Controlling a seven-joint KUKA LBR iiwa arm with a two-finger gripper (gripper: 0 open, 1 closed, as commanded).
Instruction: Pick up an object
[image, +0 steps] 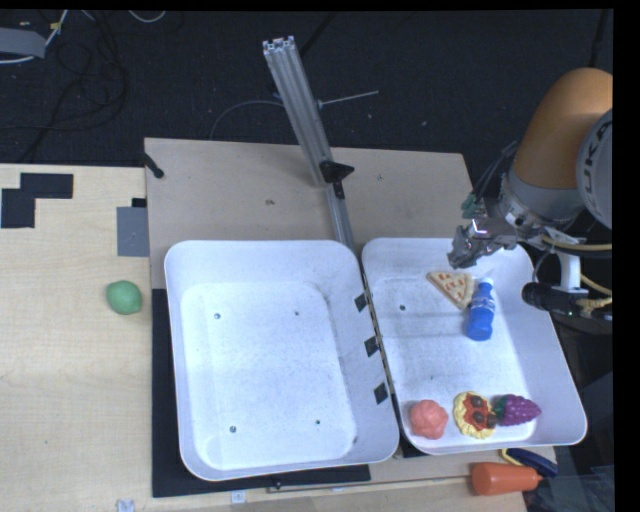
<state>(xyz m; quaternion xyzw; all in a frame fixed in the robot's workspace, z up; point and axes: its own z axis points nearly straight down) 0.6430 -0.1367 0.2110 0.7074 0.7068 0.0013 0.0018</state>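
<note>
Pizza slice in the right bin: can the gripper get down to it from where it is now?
Probably yes. The gripper hangs just above and beside the pizza slice, with nothing between them. The blue bottle lies close on the slice's right, so the fingers could nudge it.

A green ball (124, 297) lies on the tabletop (60, 350) well left of the left bin (262, 360). Behind that bin, a grey aluminium bar (306, 125) slants up and away. An orange carrot-like toy (503, 478) lies on the tabletop in front and to the right of it.
</note>
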